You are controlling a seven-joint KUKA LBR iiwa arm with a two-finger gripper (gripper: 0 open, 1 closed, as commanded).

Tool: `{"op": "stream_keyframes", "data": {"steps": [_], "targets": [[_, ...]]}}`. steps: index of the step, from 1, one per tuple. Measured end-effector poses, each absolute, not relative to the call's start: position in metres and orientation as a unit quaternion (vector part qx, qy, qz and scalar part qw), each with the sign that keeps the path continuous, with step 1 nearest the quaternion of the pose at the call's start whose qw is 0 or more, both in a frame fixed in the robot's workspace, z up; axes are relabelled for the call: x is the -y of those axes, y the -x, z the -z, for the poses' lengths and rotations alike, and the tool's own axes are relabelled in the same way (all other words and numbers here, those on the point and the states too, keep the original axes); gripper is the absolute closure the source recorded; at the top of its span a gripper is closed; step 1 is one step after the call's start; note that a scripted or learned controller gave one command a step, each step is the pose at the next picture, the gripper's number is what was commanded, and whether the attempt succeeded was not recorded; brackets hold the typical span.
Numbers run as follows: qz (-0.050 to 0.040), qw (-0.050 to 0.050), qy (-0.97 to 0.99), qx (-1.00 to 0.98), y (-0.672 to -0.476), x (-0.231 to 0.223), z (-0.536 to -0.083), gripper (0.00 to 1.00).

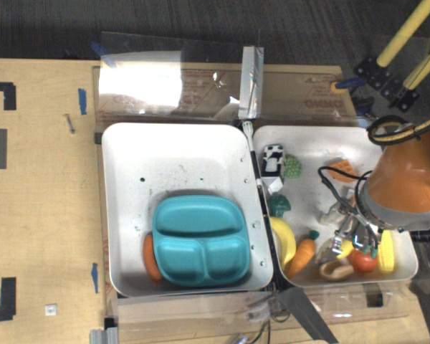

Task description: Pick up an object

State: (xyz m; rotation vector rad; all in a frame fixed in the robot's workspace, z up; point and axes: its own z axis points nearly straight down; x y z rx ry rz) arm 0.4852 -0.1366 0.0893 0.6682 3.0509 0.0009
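Observation:
My gripper (346, 236) hangs low over the front right part of the right bin (312, 136), under the orange band of the arm (408, 178). Just below it lie a red tomato (363, 261), a tan bread piece (336, 269) and a yellow corn cob (385, 253). A carrot (302, 255) and a banana (283, 237) lie to its left. Farther back sit a teal toy (278, 206), a green bumpy ball (292, 167), a black-and-white cow figure (272, 159) and an orange item (340, 170). I see nothing lifted off the bin floor.
The left bin (129, 163) holds a teal divided plate (199, 239) with an orange object (150, 256) poking out under its left edge. A clear divider (250, 77) stands behind the bins. Yellow poles (408, 24) stand at the back right.

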Motion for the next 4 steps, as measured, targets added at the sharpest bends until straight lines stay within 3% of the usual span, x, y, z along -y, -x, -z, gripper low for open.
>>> {"op": "stream_keyframes", "data": {"steps": [1, 2, 3, 4], "targets": [[-0.0001, 0.006, -0.275, -0.961, -0.547, 0.176, -0.088, 0.00], [-0.0011, 0.004, -0.278, -0.961, -0.621, 0.140, -0.101, 0.00], [0.0009, 0.003, -0.287, -0.958, -0.548, 0.195, -0.087, 0.00], [-0.0004, 0.003, -0.283, -0.959, -0.529, 0.193, -0.088, 0.00]]}}
